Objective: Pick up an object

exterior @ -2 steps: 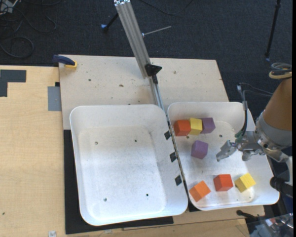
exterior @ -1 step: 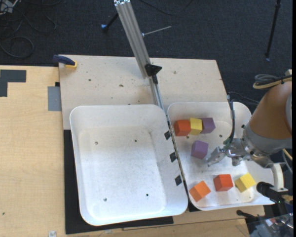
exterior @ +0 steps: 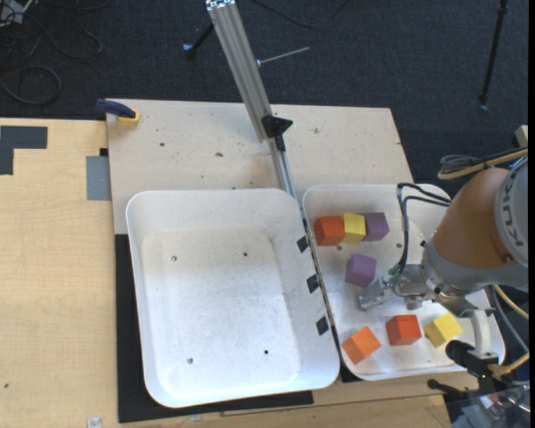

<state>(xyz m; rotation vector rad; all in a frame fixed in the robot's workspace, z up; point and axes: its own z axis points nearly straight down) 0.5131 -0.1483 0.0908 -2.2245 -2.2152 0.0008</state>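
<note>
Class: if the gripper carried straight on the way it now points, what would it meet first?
The gripper points leftward and down in the right bin. Just past its tip is bare bin floor; the purple cube sits slightly above that line, the orange cube below. Depth is unclear.

— What lay in the right bin (exterior: 334, 205)?
— Seven small blocks. At its far end, a row touching: orange-red block (exterior: 329, 230), yellow block (exterior: 354, 226), purple block (exterior: 375, 226).
— And nearer the middle?
— A second purple block (exterior: 361, 269), alone, tilted slightly.
— The near end?
— An orange block (exterior: 362, 343), turned cornerwise; a red block (exterior: 403, 330) beside it; another yellow block (exterior: 442, 329) just right of that.
</note>
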